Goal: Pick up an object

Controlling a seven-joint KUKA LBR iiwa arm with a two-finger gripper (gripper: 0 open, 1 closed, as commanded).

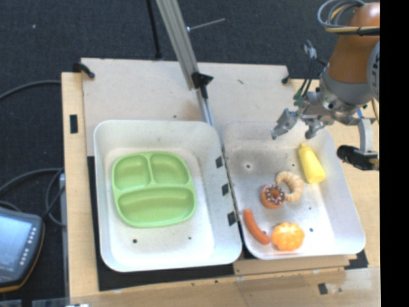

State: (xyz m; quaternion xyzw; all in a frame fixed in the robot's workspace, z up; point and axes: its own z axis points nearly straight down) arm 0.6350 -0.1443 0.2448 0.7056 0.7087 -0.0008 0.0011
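My end effector (299, 127) hangs over the far edge of the right bin (345, 235), its two fingers spread apart with nothing between them. The left fingertip (281, 129) points down toward the bare, scuffed floor of the bin, and the other sits just above the upper end of the yellow toy banana (311, 164). That banana lies tilted along the bin's right side, close below my fingers but not touched by them. Nearer the middle rests a pale ring-shaped doughnut (291, 185), touching a darker red-brown doughnut (273, 196) at its left. Toward the near edge, an orange fruit (287, 236) sits just beside a small orange-red sausage (255, 227), which lies slanted by the bin's left wall. The left bin (128, 251) holds a green divided plate (153, 188) with three compartments, lying flat. Both bins sit side by side on the pale surface (243, 85), and a slanted metal pole (179, 34) rises from behind them.
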